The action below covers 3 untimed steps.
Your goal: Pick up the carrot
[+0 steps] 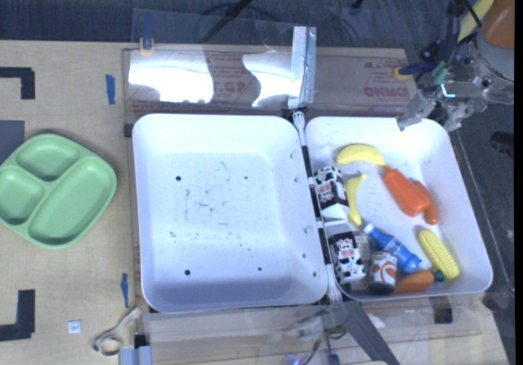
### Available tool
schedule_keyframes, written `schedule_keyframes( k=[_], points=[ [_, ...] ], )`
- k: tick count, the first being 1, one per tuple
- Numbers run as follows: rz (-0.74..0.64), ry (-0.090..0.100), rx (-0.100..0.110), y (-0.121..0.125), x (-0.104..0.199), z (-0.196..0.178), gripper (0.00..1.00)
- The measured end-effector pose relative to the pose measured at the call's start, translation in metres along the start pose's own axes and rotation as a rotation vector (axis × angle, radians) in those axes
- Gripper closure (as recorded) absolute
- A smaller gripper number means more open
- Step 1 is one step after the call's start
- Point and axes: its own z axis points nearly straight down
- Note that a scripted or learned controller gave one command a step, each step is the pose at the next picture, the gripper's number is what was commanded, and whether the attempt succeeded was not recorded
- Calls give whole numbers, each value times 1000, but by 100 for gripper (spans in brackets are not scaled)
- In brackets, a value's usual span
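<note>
Gripper (431, 110) hangs over the far right corner of the right bin (470, 192). Whether it is spread or pressed together I cannot tell from this slant, and nothing shows in it. Carrot (417, 280) lies at the opposite end, against the bin's near wall, well apart from the gripper and almost straight toward the camera from it. Its long axis runs roughly across the bin, along that wall. A can (382, 270) touches its left end, and corn (438, 252) sits just beside its right end. Between gripper and carrot lie an orange bottle (407, 192) and a banana (359, 155). Left bin (221, 200) plays no part.
</note>
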Motion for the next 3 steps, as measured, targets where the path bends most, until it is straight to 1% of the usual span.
schedule_keyframes(
  k=[1, 2, 3],
  points=[
    [-24, -1, -2, -16, -2, 102, 0],
    [-67, -1, -4, -34, -11, 185, 0],
    [-290, -5, -9, -2, 33, 183, 0]
  ],
)
